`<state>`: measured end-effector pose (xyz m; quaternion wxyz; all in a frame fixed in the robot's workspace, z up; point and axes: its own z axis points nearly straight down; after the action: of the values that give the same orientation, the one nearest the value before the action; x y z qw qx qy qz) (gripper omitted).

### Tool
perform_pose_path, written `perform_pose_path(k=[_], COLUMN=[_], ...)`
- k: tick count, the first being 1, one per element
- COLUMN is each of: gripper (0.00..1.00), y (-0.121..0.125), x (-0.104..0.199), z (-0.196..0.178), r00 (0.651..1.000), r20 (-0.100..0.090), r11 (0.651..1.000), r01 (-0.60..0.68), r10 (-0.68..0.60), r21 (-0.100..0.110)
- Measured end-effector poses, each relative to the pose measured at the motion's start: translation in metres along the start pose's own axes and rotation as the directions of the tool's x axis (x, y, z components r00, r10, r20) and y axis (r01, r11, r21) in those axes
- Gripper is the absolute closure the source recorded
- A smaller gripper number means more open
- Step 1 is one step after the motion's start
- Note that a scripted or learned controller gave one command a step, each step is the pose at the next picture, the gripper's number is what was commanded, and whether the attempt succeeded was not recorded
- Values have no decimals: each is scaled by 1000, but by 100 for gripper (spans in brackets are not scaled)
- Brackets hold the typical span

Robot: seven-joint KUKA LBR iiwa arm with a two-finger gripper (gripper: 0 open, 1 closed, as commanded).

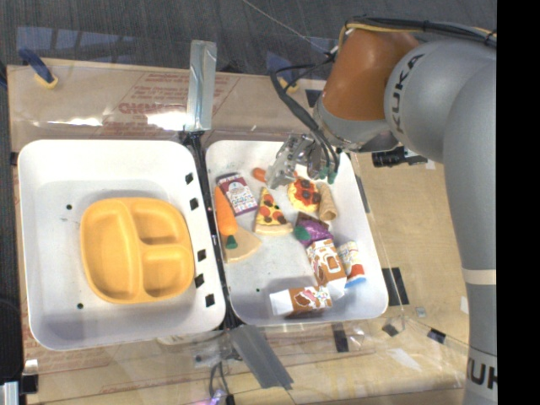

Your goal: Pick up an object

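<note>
Claw [297, 162] low over my right bin [371, 260], near the pizza toy [272, 212]; can't tell its opening or any hold. Pick not done.

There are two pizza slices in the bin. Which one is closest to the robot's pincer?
The pizza slice leaning on the cone, right under the pincer. The other slice lies flat further left, beside the carrot.
</note>
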<state>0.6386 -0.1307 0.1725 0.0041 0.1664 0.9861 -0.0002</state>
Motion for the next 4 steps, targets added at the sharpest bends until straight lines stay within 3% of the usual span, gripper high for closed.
perform_pose_path(k=[1, 2, 3, 4], gripper=[0, 0, 100, 100], y=[0, 30, 31, 74], x=[1, 9, 6, 36], z=[3, 81, 67, -22], r00=[1000, 986, 986, 995], r20=[-6, -5, 3, -2], r11=[1000, 986, 986, 995], r01=[1, -169, -164, 102], r10=[-1, 169, 164, -102], r21=[1, 8, 6, -1])
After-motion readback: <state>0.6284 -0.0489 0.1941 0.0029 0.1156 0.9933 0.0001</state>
